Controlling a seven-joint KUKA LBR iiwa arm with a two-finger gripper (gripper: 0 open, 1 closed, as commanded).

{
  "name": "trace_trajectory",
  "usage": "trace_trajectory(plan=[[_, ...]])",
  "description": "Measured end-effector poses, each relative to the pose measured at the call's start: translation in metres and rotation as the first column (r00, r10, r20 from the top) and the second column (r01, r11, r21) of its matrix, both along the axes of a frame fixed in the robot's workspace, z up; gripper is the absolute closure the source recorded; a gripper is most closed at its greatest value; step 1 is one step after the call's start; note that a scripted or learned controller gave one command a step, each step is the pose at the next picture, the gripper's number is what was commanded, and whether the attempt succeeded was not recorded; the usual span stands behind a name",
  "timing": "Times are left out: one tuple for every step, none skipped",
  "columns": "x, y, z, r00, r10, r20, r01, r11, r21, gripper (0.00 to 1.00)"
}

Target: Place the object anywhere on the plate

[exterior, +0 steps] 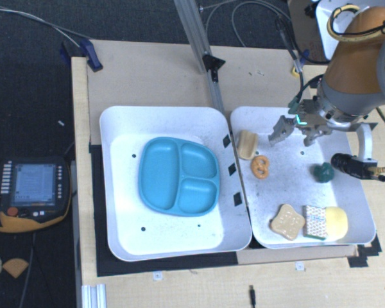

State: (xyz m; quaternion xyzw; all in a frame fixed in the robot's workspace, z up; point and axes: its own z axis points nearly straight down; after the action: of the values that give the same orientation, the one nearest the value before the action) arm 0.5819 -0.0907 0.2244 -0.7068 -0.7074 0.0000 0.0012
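2 shallow white bins sit side by side on the bench. The left bin [115, 191] holds 1 thing: a blue plate [178, 175] with 3 compartments, lying flat near the bin's middle, with nothing on it.

The right bin [366, 217] holds 6 small things. A tan block [246, 144] leans at its left wall, and a pretzel [260, 167] lies just below and to the right of it. Along the near edge a square cracker [287, 221] lies flat, with a checkered packet [315, 222] touching a pale yellow round piece [335, 221] just right of it. A dark green lump [323, 171] sits apart, toward the right wall.

The gripper [298, 131] hangs over the far part of the right bin with its 2 fingers spread apart and nothing between them, well away from the plate.
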Motion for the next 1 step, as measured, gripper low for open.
trace_trajectory(plan=[[0.0004, 0.0000, 0.0006, 1.000, 0.000, 0.001, 0.000, 1.000, 0.000, 0.00]])
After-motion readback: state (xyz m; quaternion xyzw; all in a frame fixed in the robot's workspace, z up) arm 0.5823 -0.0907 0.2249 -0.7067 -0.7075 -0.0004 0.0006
